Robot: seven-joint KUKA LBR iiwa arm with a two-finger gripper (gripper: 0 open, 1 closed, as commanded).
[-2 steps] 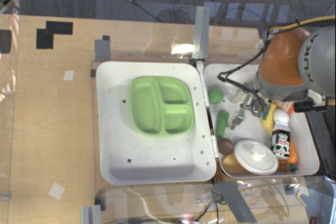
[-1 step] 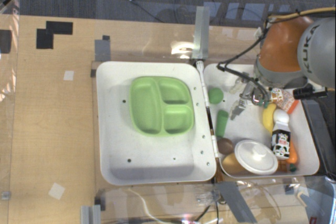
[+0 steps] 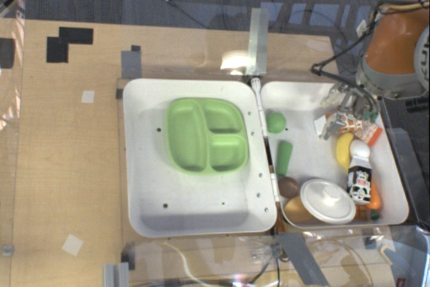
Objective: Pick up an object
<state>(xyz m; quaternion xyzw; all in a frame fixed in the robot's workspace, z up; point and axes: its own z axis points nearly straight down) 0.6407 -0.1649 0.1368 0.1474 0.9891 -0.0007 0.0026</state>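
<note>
In the right-hand shallow white bin (image 3: 396, 212) on the desk, nothing lifted yet: metal claw (image 3: 349, 107) low at the far corner, open or shut impossible to tell, just above the yellow banana (image 3: 344, 150) and the white squeeze bottle (image 3: 360, 175), grasp and lift both left.

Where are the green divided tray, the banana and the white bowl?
green divided tray (image 3: 205, 135): camera view, its middle divider.
banana (image 3: 343, 150): camera view, middle of its yellow body.
white bowl (image 3: 327, 200): camera view, its centre.
</note>
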